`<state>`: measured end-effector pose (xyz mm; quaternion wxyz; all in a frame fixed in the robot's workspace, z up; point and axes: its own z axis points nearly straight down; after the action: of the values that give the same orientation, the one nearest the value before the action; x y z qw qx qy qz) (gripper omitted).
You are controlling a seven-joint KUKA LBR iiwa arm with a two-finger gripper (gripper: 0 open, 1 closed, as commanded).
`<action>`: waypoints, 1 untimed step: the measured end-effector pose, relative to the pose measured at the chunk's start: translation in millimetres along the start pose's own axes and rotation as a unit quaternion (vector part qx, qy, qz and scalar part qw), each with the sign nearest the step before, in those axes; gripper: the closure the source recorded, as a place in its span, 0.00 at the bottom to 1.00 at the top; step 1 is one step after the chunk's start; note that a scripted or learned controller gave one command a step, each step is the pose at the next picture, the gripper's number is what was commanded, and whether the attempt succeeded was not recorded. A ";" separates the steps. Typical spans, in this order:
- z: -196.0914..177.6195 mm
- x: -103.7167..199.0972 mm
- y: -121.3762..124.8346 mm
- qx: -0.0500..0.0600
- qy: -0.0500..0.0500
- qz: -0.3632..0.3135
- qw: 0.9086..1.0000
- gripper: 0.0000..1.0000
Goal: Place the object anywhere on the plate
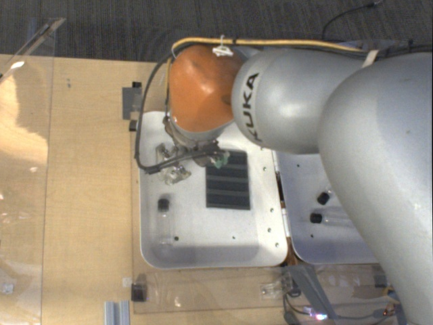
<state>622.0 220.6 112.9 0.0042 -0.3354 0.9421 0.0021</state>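
Camera view, looking down at a slant. The grey KUKA arm comes in from the right and covers most of the upper and right frame. Its orange band sits over the far edge of the left shallow white bin. A yellow cable runs along the top of the arm, and a black cable loops down on the band's left side.

The two-finger gripper hangs below the band, over the far-left part of the left bin. It reads as a tangle of metal and clear parts. I cannot tell whether it is clenched or released, and I cannot see anything gripped in it.

In the left bin a dark ribbed rectangular plate lies flat near the middle, just right of the gripper. Its far edge runs under the wrist. A small green piece shows at the plate's far-left corner, right by the wrist hardware. I can't tell what it is.

The task object looks like the small clear bottle with a black cap. It lies on the bin floor near the left wall, nearer the camera than the gripper. It is apart from the plate and not touching it.

In the right shallow white bin, mostly hidden by the arm, I see two small black items and something clear beside the nearer one.
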 end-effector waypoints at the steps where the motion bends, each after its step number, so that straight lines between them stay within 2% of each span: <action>1: -31.6 -25.7 -0.8 0.001 -0.002 -0.162 0.987 1.00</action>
<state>642.2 235.9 144.7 0.0061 -0.4832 0.8755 0.0014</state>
